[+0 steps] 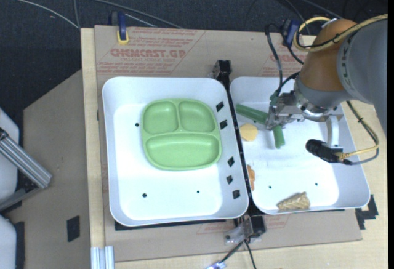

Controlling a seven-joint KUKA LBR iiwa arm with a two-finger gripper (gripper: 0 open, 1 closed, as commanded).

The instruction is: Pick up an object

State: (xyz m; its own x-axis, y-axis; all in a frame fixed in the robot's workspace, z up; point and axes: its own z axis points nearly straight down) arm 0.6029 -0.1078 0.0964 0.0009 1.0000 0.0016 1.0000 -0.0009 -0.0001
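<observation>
My gripper (276, 116) is low in the upper left part of the right bin (326, 191). It sits right over a pair of green sticks: one (250, 113) lies slanted to its left, and the other (278, 137) points down just below it. The gripper's body hides where the two sticks meet. A small yellow round piece (248, 132) lies left of the lower stick. A tan crusty piece (293, 201) rests near the bin's front edge. A thin orange piece (250, 175) lies against the bin's left wall.
The left bin (123, 194) holds a green divided plate (181, 134). A black divider with clips (230, 138) runs between the bins. A black cable part (321, 149) hangs from the arm over the right bin's right side.
</observation>
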